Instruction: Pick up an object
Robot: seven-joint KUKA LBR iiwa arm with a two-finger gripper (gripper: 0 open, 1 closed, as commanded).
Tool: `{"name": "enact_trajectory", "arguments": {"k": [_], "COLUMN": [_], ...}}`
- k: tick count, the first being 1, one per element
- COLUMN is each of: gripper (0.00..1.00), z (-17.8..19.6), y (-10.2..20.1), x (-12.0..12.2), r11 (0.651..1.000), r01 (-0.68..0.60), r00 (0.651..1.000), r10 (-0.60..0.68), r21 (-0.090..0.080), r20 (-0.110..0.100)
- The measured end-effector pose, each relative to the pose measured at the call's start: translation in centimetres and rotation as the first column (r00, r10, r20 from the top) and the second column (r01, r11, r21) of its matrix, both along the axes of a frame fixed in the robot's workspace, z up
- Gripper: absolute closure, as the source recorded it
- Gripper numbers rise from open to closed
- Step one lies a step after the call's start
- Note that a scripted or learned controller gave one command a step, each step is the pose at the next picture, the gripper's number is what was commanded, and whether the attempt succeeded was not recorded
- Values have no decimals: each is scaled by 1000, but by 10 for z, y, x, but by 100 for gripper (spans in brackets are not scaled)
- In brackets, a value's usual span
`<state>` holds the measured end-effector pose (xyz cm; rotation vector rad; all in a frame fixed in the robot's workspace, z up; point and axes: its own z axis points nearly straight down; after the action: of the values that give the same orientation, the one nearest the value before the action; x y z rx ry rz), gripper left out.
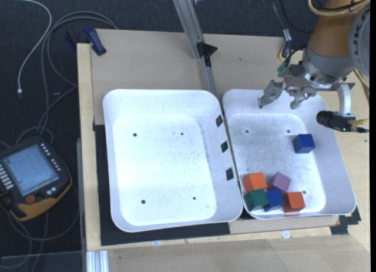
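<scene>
Two white bins (164, 97) sit on the bench. Spread open and holding nothing, the gripper (283, 98) hangs over the right bin's far edge. A blue cube (304, 143) lies apart, nearer the camera.

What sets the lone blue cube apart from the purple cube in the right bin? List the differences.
Colour: the lone blue cube is blue, the purple cube pale purple.
Company: the blue cube sits apart from the others, mid-bin; the purple cube sits in the cluster near the front edge, beside the orange cube.
Nearness to the claw: the blue cube lies closer, the purple one farther.
Shared: both look like similar small cubes resting in the right bin.
</scene>
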<state>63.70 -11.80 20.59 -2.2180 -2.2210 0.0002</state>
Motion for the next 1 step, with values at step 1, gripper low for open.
{"name": "enact_trajectory", "arguments": {"k": [1], "gripper": [0], "z": [-85], "y": [23], "x": [12], "r11": [1000], "r01": [-2], "r00": [1000], "r10": [2], "r21": [1], "r20": [-8]}}
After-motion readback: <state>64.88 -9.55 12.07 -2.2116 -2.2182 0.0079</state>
